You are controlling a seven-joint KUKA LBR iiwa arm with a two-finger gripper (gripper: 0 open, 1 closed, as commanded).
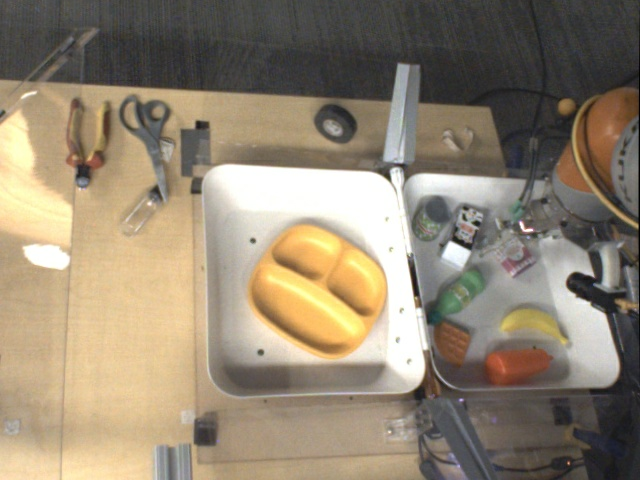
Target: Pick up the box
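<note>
1. On the bare bench at the far left lie red-handled pliers (85, 140) and grey scissors (150, 133), with a roll of black tape (335, 122) further along; none of it bears on the task.
2. The left bin (230, 368) holds a large yellow moulded shape (318, 289), well apart from the work.
3. The right bin (600, 373) is crowded: a grey can (431, 218), a green bottle (459, 294), a brown waffle-like piece (452, 341), an orange-red carrot-like item (517, 365) and a banana (533, 322).
4. The box (467, 224), small, dark and white-faced, stands near that bin's upper left, just beside the can, with a white block (455, 255) below it and a pink packet (517, 259) to its right.
5. The arm (610, 158) sits at the right edge, above the bin's far side; whether the jaws are apart or together cannot be told.
6. Likely risks: the neighbours crowd the box, so a descending finger could land on the can or the white block and knock the box over, or close on the wrong item. The bin's wall close by leaves little room.
</note>
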